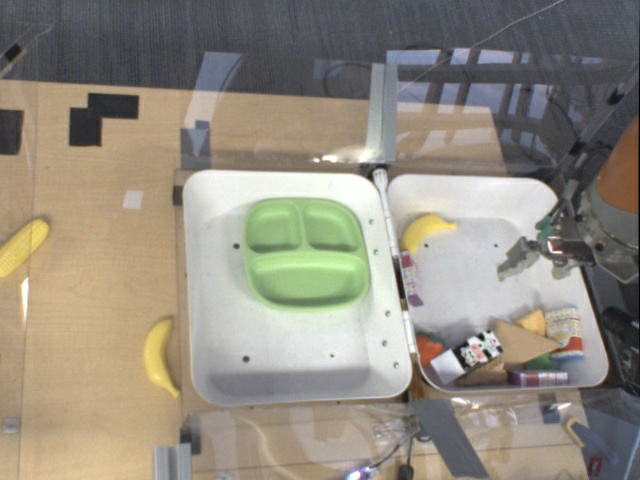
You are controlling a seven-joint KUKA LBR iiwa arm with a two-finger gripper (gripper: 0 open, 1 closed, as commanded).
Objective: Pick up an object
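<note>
Green tray [305, 252], white bins [300, 383], yellow bananas [160, 356]

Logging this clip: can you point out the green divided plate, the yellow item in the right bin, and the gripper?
green divided plate [305, 253], camera view, on the ridge between its compartments.
yellow item [425, 231], camera view, on its rounded body.
gripper [520, 258], camera view, at its fingertips.

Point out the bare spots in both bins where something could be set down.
Left bin: bare strip in front of the green tray. Right bin: open floor between the yellow fruit and the gripper. Its front corner is crowded with small packages.
</note>
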